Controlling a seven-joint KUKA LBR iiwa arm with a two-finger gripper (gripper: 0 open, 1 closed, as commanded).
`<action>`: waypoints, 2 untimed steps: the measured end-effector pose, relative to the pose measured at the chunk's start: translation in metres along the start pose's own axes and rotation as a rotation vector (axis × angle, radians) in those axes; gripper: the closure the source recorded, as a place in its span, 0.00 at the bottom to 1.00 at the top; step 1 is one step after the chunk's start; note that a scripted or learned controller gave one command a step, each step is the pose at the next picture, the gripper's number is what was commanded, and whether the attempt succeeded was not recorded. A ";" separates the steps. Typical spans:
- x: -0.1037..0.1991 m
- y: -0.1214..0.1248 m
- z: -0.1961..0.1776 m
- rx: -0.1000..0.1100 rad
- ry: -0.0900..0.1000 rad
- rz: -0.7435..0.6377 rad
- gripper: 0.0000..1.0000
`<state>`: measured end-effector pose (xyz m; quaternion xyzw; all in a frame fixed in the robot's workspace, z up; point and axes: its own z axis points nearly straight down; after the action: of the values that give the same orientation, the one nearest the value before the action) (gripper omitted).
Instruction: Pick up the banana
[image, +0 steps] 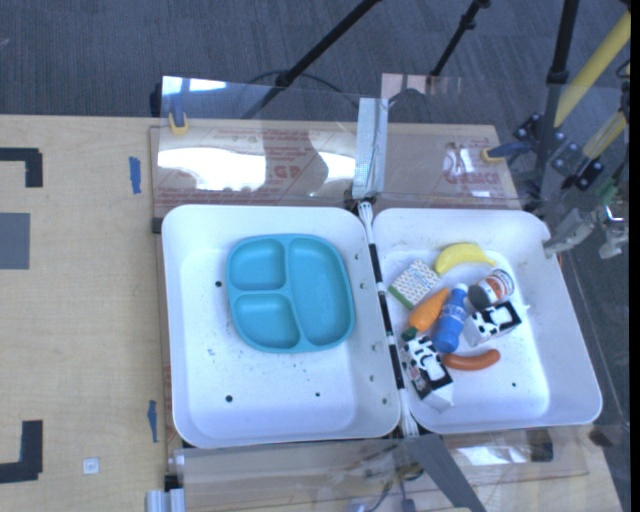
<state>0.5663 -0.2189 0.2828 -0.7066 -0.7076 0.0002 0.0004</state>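
The yellow banana (464, 257) lies in the far part of the right white bin (570, 390), curved, with its ends pointing toward the near side. It touches nothing but the bin floor and sits just beyond a small can (495, 287) and a speckled packet (413, 282). What looks like my gripper (574, 226) hangs at the bin's far right corner, outside the rim and well to the right of the banana. It is partly cut off by clutter there.
In the right bin, below the banana, are an orange carrot (428, 309), a blue bottle (452, 319), a red sausage (470, 361) and two black-and-white pieces (428, 366). The left bin (190, 400) holds a blue divided plate (291, 292). Clear panels stand behind both bins.
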 end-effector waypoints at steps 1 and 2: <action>0.036 -0.069 -0.046 0.001 0.001 -0.047 0.00; 0.114 -0.020 0.005 0.002 0.000 -0.103 0.00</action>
<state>0.5465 -0.1051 0.2783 -0.6693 -0.7430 0.0005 0.0011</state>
